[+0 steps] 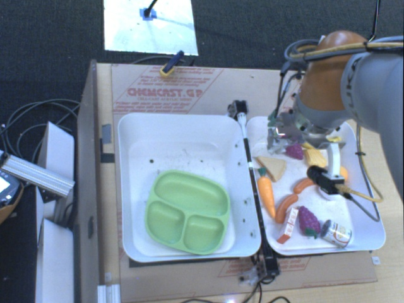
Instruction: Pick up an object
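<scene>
From the camera view we see the hand (282,137) low in the right bin (372,232), just beside the purple piece (294,150) and above the sandwich wedge (272,166); we cannot tell its opening. Nothing looks lifted, so we judge the pick not yet done.

The two white bins (183,137) look like smooth, slightly glossy plastic, and the green divided tray (187,212) at lower centre is matt plastic. The small can (334,233) at lower right is shiny metal, and the board (170,90) under the bins looks like matt brown cardboard with red print.
</scene>
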### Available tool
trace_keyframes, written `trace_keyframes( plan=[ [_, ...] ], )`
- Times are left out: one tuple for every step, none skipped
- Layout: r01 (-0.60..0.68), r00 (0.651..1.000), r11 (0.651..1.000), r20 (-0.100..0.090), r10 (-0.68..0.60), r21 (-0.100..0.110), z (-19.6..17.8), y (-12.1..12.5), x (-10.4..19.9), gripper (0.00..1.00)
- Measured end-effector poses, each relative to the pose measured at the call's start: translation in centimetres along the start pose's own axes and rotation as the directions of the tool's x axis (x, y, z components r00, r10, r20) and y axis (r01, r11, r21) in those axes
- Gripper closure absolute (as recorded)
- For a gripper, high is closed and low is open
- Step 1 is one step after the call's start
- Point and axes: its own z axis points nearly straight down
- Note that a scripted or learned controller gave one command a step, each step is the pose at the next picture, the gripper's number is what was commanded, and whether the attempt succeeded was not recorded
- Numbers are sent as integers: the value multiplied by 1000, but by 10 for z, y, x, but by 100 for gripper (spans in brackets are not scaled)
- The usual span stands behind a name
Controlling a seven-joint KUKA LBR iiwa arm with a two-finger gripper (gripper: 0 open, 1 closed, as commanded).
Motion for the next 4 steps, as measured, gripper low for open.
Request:
trace_keyframes(
  plan=[
    [-2,1000,1000,1,2,3,1,-1,-1,0],
    [-5,1000,1000,2,5,5,44,-39,-53,0],
    [-1,1000,1000,1,1,-6,96,19,-66,0],
    [1,1000,1000,6,-1,-19,82,23,-67,100]
  ],
)
